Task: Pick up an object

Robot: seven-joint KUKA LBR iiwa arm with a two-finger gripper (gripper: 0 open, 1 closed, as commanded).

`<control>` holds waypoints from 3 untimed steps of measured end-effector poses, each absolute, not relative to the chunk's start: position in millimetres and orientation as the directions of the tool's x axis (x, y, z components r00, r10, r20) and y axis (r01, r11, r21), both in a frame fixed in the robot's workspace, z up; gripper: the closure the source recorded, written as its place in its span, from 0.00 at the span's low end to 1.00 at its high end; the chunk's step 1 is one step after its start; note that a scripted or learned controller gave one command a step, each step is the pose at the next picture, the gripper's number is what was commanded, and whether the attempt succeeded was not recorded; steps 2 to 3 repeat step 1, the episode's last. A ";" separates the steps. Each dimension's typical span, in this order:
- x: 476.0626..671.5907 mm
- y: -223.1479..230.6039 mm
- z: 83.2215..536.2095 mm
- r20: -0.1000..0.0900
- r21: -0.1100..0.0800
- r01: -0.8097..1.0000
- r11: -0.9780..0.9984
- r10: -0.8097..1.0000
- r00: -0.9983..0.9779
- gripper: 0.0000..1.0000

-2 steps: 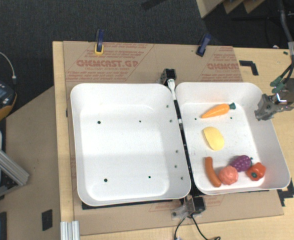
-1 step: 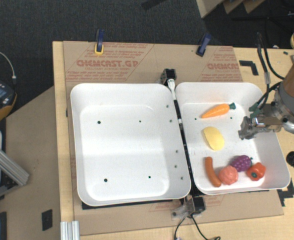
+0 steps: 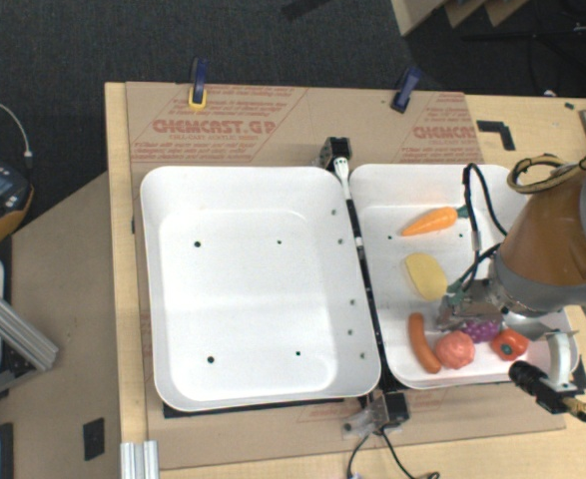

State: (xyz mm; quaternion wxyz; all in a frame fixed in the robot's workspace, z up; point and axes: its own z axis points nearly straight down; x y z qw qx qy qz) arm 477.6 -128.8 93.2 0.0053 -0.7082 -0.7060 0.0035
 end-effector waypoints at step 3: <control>481.0 -47.1 420.6 0.000 0.020 1.000 0.007 1.000 -0.007 1.00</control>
